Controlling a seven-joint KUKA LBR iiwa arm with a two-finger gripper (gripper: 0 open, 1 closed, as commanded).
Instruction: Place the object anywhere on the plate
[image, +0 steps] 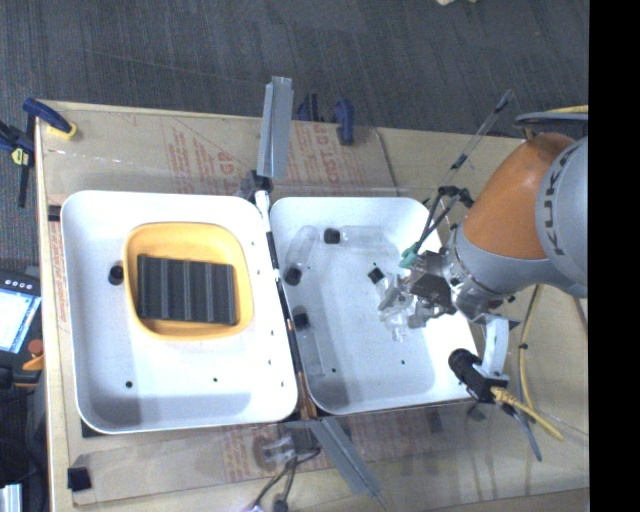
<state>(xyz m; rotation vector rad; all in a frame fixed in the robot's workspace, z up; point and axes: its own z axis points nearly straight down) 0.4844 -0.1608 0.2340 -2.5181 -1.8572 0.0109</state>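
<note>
In the right bin (350, 385), fingers (398, 308) pinch a clear object (392, 298); plate (190, 232) left.

2 white bins (90, 400) side by side on bench. Yellow plate (150, 245) with dark ribbed insert in left bin. Gripper (405, 300) low over right bin (350, 390), near clear bottle (305, 245), possibly plastic.

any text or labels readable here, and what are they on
"KU", vertical white-on-grey letters on the arm, cut off at the frame edge.
Red printing on the cardboard sheet under the bins: too faint to read.
Screen of the device at the left edge: too small to read.
</note>
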